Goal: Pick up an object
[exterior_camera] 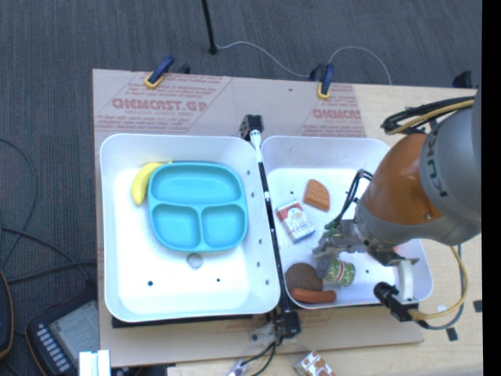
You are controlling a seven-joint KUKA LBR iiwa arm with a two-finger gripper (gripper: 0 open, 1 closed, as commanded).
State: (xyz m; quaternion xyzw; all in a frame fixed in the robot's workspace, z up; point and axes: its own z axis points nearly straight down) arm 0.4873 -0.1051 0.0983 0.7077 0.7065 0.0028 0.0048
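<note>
My gripper [332,247] hangs low in the right bin [368,149], just above a green can [340,273] lying on the bin floor. Whether it touches the can cannot be made out. A brown round lump [300,275] sits to the left of the can, with a reddish sausage [312,294] in front of it at the bin's near wall. A red and white carton [295,220] lies left of the gripper, and an orange wedge [317,195] lies farther back. The arm's orange band [395,186] covers the bin's right part.
The left bin [125,272] holds a blue divided plate [197,206] and a yellow banana [142,181] at the plate's left edge. A small grey bit [194,262] lies in front of the plate. Cables loop along the bench's right side [423,313].
</note>
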